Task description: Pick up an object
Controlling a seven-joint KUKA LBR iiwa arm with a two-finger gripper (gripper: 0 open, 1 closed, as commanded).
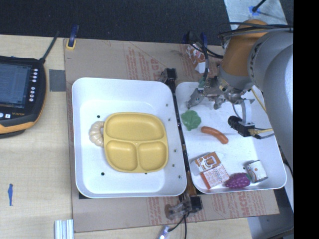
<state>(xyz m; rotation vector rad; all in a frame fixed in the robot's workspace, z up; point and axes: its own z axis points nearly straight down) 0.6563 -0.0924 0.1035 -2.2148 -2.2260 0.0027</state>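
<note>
Two bins are sitting on the surface; the gripper (205, 102) is hanging over the right bin (279, 180), fingers spread and grasping nothing. Broccoli (190, 119) is lying just at its seven o'clock, sausage (215, 134) toward five.

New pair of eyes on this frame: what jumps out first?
The yellow three-compartment plastic tray in the left white bin, with a beige lumpy toy at its left edge. Then the grey arm's gripper at the back of the right white bin, just above a green leafy toy.
</note>
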